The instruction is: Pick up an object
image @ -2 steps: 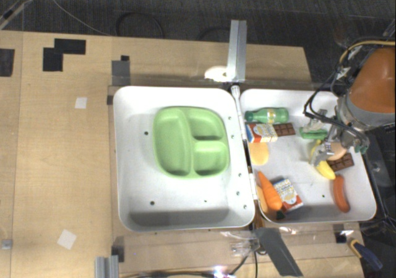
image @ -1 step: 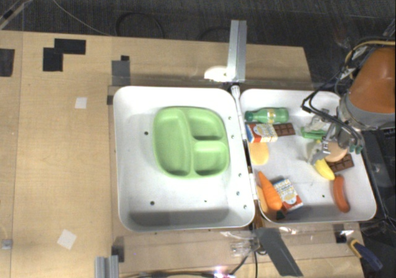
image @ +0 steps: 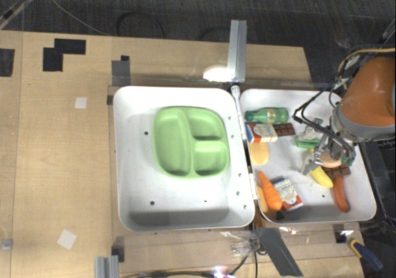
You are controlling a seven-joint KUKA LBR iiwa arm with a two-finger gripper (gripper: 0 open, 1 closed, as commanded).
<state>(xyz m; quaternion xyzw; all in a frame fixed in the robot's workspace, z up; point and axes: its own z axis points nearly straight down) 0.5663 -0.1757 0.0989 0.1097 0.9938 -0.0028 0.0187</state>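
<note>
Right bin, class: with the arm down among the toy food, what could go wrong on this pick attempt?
1. The gripper sits over a tight cluster: the yellow piece, the sausage and a brown item lie close together, so it might grab two things or nudge them apart.
2. This cluster lies near the right bin wall, so the pieces could get pushed against it and slip free.

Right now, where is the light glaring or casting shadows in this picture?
Camera view: a bright glare spot sits on the bench above the left bin, beside the metal post; a soft shadow lies along that bin's near wall; the gripper area looks slightly blurred.
</note>
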